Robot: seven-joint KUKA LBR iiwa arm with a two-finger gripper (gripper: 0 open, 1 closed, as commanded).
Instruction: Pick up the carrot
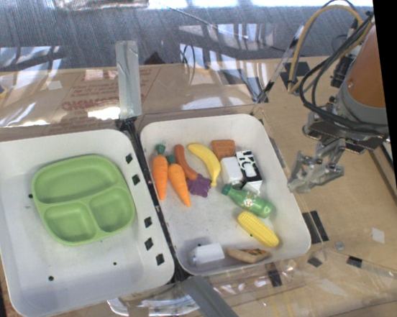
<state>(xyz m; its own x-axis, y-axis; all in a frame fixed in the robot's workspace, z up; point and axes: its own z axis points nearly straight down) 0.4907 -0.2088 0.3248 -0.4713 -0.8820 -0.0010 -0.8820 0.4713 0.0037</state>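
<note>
The carrot lies upright at the left side of the right bin, beside a second, smaller carrot. The gripper hangs outside that bin, well to the carrot's right, holding nothing. Its finger spread cannot be told; the arm is cut off at the frame edge.

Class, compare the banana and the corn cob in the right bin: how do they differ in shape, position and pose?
The banana is smooth and curved, while the corn cob is straighter with a bumpy, kernelled surface. The banana lies toward the far side of the right bin, beside the carrots; the corn cob lies nearer the front, next to the green bottle. Both are yellow and lie slanted the same way.
</note>
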